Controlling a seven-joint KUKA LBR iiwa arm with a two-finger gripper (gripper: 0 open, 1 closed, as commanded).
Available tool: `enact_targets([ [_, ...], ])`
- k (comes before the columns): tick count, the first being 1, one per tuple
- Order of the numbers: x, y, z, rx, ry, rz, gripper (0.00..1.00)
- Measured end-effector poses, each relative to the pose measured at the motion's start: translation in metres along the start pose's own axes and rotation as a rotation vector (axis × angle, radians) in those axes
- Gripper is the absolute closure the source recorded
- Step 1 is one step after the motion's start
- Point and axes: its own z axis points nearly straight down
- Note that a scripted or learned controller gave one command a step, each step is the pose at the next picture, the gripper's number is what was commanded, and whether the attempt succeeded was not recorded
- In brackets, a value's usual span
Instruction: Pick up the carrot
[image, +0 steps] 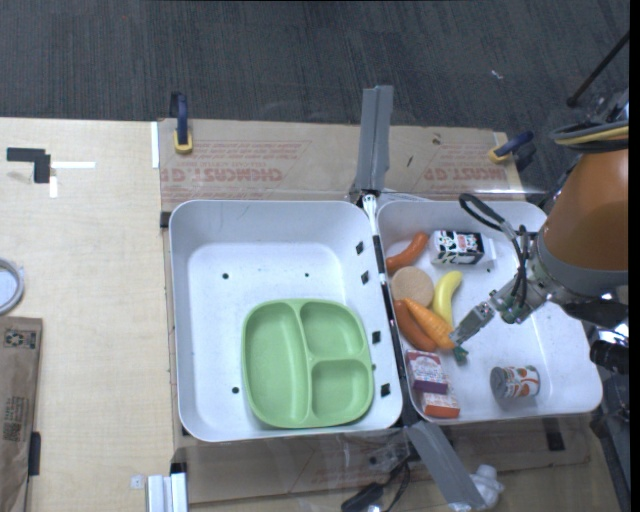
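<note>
Camera view: your gripper (466, 330) is hovering at the carrot (429, 321)'s three o'clock, angling toward it for approach; finger state — cannot tell; carrot is lying crowded against the banana (446, 294).

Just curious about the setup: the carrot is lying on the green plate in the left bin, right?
Not quite. The camera view shows the carrot in the right bin, beside the banana. The green plate is indeed in the left bin.
</note>
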Motion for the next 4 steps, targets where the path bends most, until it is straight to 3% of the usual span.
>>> enact_targets([
  [1, -0.017, -0.010, 0.086, 0.002, 0.002, -0.037, 0.00],
  [2, -0.034, 0.034, 0.114, -0.001, 0.000, -0.318, 0.00],
  [3, -0.035, 0.034, 0.104, -0.002, -0.001, -0.313, 1.00],
  [4, -0.040, 0.097, 0.014, 0.001, 0.001, -0.159, 1.00],
])
